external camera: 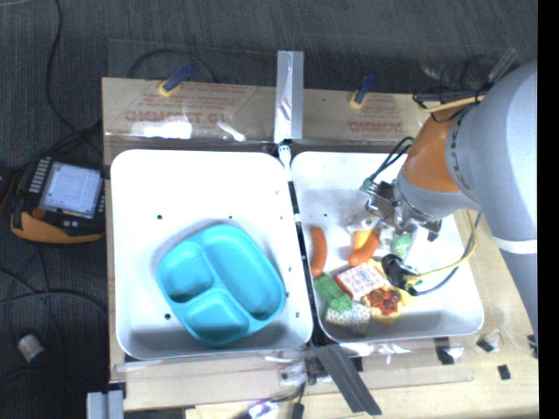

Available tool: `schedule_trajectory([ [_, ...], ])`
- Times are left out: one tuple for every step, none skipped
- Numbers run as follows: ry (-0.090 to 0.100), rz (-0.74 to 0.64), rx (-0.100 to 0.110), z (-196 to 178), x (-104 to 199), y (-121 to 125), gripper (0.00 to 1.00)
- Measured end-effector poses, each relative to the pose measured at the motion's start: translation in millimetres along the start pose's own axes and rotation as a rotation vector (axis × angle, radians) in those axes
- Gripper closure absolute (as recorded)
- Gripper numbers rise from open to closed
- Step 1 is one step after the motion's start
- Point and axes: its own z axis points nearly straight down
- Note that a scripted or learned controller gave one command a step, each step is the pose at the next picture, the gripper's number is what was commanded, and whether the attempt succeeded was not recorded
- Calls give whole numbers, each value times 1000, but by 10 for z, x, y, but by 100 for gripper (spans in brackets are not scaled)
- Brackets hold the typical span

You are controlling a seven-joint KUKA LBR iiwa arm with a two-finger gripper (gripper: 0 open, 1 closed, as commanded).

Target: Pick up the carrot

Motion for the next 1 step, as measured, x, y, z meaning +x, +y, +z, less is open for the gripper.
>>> schedule_trajectory([
  [-15,58,15,-1088,422,193,100],
])
